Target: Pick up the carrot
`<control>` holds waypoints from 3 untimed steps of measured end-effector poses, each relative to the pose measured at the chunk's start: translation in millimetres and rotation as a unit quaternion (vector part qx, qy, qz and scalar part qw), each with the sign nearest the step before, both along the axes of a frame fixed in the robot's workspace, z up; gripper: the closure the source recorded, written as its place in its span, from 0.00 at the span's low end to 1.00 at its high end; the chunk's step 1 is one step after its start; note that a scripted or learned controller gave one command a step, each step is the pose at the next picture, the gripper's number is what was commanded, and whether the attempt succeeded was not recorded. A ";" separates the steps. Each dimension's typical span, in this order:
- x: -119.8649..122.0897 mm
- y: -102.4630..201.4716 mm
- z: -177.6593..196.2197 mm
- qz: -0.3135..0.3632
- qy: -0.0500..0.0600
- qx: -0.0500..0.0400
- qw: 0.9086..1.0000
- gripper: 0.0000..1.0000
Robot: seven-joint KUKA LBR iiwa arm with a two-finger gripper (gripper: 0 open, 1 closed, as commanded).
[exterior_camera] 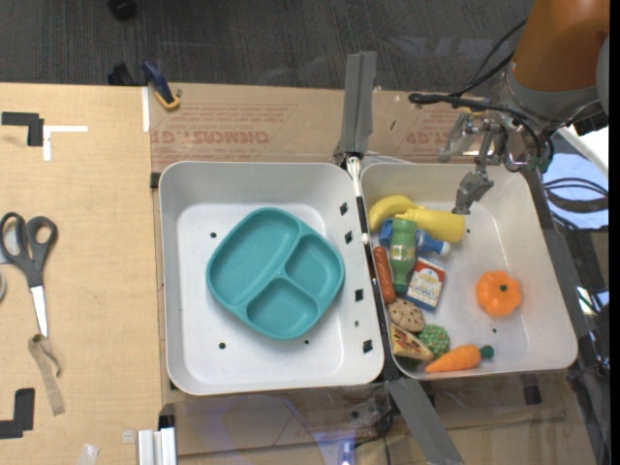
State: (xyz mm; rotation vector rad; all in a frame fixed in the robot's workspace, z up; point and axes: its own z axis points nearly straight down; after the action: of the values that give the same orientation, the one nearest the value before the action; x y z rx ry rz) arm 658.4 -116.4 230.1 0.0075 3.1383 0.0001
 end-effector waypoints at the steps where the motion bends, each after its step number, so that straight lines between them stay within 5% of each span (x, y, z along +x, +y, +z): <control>1: -86.1 -26.7 -106.0 0.018 0.001 0.000 1.000 0.00; 2: -140.2 -93.8 -137.3 0.056 0.000 0.000 0.998 0.00; 3: -137.8 -91.9 -127.2 0.059 -0.002 0.000 0.998 1.00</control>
State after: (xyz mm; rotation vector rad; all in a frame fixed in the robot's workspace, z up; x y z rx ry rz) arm 520.6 -208.3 103.0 -0.1767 3.1285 -0.0005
